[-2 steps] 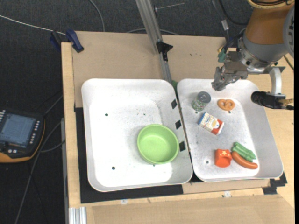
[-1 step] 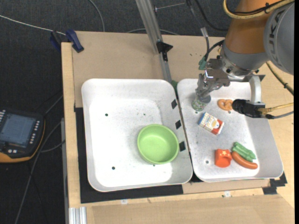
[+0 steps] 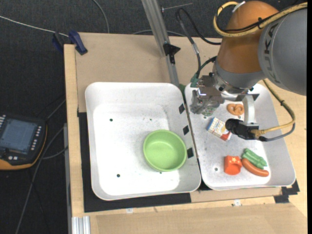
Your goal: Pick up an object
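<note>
Carton [image 3: 217, 127]: small box, white with a blue patch on its face and red at its lower right end; print is showing on it but too small to read. It is lying tilted on the floor of the right bin [image 3: 287, 172], in the upper left part, near the wall shared with the left bin [image 3: 97, 94]. Gripper [image 3: 202, 103] is hanging just above and to the left of the carton as seen, near it, over the same bin corner; contact cannot be judged, and nothing is showing in its grasp. Whether it is standing wide or narrow cannot be told from this angle. A black fitting [image 3: 241, 129] with a yellow-tipped cable is sitting just right of the carton. Arm [image 3: 248, 38] is reaching in above, orange band bulging over the wrist; dark letters are running down its grey link, cropped, a "K" readable at most. Other items sharing the right bin: an orange snack [image 3: 235, 109] up right of the carton, a red pepper [image 3: 232, 165], a green pod [image 3: 254, 158] and a sausage [image 3: 255, 168] lying together near the lower rim. A green bowl [image 3: 165, 150] is sitting upright in the left bin. A pendant [image 3: 17, 140] with a lit screen, text illegible, is lying off the bench [image 3: 122, 52] at far left.
</note>
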Robot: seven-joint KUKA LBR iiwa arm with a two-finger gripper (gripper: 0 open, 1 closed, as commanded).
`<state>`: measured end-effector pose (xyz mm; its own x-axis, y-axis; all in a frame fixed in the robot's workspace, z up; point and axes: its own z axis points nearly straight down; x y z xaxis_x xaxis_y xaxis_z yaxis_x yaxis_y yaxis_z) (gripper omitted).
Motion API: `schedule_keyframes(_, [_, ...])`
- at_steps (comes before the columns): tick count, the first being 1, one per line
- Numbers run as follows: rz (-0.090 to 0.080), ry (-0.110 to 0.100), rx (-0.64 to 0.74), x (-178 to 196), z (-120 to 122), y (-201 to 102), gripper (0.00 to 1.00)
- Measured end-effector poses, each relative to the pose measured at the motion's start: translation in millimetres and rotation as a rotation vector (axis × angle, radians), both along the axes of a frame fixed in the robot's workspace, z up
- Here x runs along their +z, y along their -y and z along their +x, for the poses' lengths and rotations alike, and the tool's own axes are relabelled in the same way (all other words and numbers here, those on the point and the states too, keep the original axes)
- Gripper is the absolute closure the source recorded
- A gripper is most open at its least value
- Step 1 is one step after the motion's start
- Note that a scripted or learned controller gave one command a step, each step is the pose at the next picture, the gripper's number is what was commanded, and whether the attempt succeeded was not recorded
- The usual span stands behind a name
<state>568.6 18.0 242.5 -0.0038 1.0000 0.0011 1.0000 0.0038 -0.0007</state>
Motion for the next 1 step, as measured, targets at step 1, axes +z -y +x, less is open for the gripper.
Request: schedule_keyframes(1, [0.001,0.001,0.001,6.2,-21.6,-47.7,1.0])
